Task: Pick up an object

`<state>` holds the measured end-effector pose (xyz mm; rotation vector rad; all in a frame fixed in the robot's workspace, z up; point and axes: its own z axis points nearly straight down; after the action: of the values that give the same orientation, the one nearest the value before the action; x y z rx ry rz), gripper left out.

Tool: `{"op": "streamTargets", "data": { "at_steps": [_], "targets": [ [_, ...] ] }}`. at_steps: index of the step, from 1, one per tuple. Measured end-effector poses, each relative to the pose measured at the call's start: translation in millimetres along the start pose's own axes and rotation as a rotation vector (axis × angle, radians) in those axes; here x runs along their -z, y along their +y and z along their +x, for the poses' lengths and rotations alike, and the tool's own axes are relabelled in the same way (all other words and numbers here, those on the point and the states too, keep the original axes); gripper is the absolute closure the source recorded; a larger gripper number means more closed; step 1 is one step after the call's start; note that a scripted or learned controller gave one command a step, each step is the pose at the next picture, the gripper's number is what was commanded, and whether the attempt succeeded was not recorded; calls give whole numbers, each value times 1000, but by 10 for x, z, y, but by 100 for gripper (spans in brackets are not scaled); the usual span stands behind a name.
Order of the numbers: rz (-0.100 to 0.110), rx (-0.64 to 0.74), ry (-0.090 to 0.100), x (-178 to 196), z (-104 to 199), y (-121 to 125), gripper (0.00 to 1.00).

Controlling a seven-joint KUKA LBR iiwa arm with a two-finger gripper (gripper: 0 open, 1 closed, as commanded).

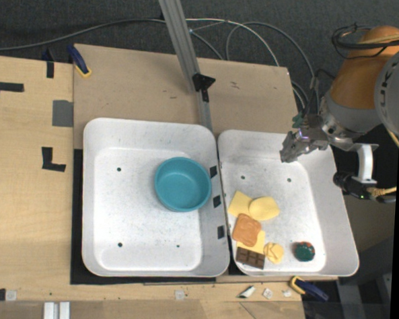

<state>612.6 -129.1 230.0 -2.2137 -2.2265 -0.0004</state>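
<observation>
Chocolate bar (250, 258) lies untouched, well apart from gripper (291, 152)

One camera sits high above the bench (23, 178) and looks down at a slant. It is far enough back to see both bins (99, 250), and the arm (366, 85) comes in from the right.
</observation>
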Motion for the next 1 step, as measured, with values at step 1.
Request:
{"op": "streamTargets", "data": {
  "at_steps": [1],
  "targets": [
    [0, 2, 1, 56, 593, 58, 100]
  ]
}}
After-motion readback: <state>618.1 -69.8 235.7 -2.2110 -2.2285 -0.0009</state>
